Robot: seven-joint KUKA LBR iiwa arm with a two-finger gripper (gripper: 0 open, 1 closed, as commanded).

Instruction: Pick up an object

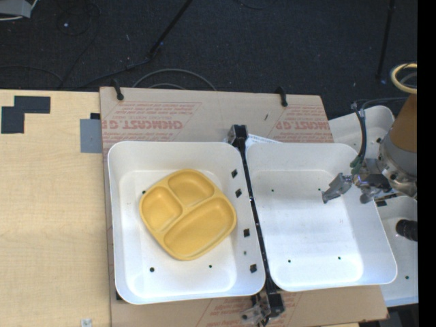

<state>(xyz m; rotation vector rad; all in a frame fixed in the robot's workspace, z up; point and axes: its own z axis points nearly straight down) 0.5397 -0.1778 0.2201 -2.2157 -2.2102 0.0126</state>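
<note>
A yellow divided plate (188,214) is seen lying flat in the left bin (129,278), roughly centred, three compartments facing up, rotated at a slant to the bin walls. The gripper (354,189) is positioned over the right bin (368,271), near its right wall and toward the far end, well apart from the plate. Fingers (335,187) are seen spread, released, with nothing between them. The arm (403,131) enters from the right edge. Both bins are seated on a cardboard sheet (204,118) with red print; a black divider (250,213) runs between them. A light wooden surface (48,210) is seen at left.
</note>
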